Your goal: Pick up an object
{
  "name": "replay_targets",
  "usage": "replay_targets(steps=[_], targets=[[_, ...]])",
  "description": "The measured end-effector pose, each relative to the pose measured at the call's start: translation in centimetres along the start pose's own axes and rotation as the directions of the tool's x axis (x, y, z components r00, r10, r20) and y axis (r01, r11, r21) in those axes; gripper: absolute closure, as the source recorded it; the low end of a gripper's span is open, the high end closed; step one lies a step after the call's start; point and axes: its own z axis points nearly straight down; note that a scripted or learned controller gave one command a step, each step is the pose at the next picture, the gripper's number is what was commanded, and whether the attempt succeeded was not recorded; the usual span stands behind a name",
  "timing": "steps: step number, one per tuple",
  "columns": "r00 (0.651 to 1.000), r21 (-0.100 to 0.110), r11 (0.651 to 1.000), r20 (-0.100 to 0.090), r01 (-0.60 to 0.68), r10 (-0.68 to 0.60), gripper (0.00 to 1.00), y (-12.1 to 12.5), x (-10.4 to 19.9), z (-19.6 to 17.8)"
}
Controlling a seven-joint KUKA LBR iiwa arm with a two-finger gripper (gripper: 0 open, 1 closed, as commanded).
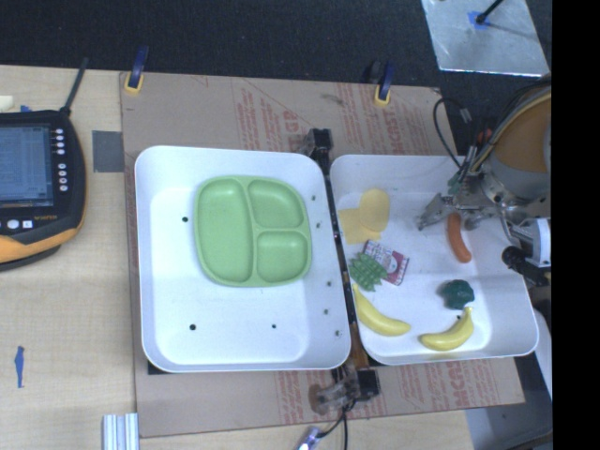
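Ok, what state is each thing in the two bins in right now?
Green divided plastic plate: flat, upright in left bin.
Orange-red sausage: lying in right bin, directly below the hand.
Two yellow bananas: lying apart near front wall.
Dark green round lump: resting, untouched.
Pale yellow piece: lying by left wall.

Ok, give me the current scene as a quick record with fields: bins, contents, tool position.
left bin: holds green divided plate
right bin: holds all loose items
near divider: yellow piece, red-white packet, green leafy item
front edge: two bananas
right side: dark green item, orange-red sausage
tool: low over the right bin, at the sausage's far end
grasp: cannot tell
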Motion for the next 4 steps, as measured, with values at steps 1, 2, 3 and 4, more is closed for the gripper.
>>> replay_targets(steps=[1,2,3,4], targets=[[1.000,-0.004,1.000,0.001,-0.002,0.002,0.00,-1.8,0.0,-9.4],[1.000,-0.001,1.000,0.001,0.001,-0.001,0.00,-5.3,0.1,-8.5],[1.000,0.000,1.000,0.000,0.003,-0.003,0.00,-3.7,0.1,0.0],[1.000,0.000,1.000,0.000,0.002,-0.002,0.00,-10.6,0.0,0.0]])
